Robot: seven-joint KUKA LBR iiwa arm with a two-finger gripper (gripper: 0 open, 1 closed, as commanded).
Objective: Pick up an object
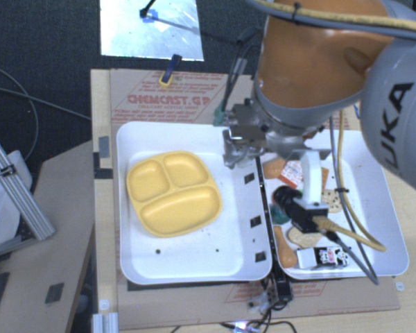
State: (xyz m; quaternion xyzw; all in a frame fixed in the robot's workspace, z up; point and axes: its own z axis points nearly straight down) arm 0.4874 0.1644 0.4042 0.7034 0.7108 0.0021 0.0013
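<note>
A yellow divided plate (173, 193) lies in the left white bin (194, 262). The right bin (388, 234) holds several small items: a red and white packet (290, 173), speckled crackers (327, 194), a round biscuit (306, 238), a tan stick-shaped piece (284, 247) and a small white box with black print (326, 257). My gripper (240, 151) hangs low over the back of the rim between the two bins, just right of the plate's far corner. The arm's bulk hides the back half of the right bin.
A teal scrap (278, 215) peeks out beside the crackers. Brown printed cardboard (166, 99) lies under the bins, with a blue and yellow tool (170, 70) and a shiny metal sheet (151, 18) behind it. An aluminium frame (14, 193) stands at the left.
</note>
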